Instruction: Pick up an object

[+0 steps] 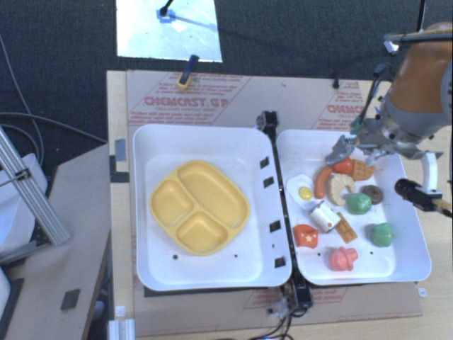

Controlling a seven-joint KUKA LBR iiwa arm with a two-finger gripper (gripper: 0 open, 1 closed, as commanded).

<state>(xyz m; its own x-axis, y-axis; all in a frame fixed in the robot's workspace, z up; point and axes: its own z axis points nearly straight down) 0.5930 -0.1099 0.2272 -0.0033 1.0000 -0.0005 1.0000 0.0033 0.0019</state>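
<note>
The arm comes in from the upper right of the frame, its orange band above the grey wrist. The gripper hangs over the upper part of the right bin, just above the pile of toy food. How wide it stands cannot be told at this angle, and nothing can be seen held in it.

The objects to pick lie in the right bin, clustered in its upper and middle part. Right under the gripper is a red-orange piece, touching a waffle on its right and a sausage on its left. Below them sits a pale bread slice. A fried egg lies at the bin's left side. A green lump and a brown donut sit at the centre right. Lower are a white cylinder, a brown cracker, a red piece with a star, a green pepper and a pink toy near the bottom edge.

The left bin holds a yellow tray with three compartments, lying in its middle. Both bins rest on a cardboard sheet. A black clip sits at the top where the bins meet.
</note>
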